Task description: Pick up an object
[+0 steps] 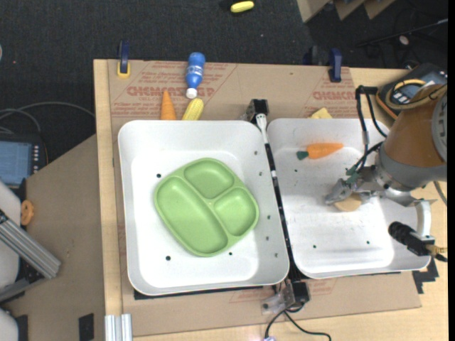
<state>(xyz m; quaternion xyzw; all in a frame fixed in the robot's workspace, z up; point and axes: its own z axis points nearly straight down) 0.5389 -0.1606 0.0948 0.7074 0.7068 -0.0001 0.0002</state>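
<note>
In the right bin (313, 258) the gripper (346, 192) is hovering over one tan block (348, 204); I cannot tell its opening. One toy carrot (321, 150) is lying farther, apart.

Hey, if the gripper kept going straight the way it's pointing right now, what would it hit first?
Most likely the small tan block lying right at the tip of the gripper on the floor of the right bin. Depth is hard to judge here, so it may already be touching the block.
</note>
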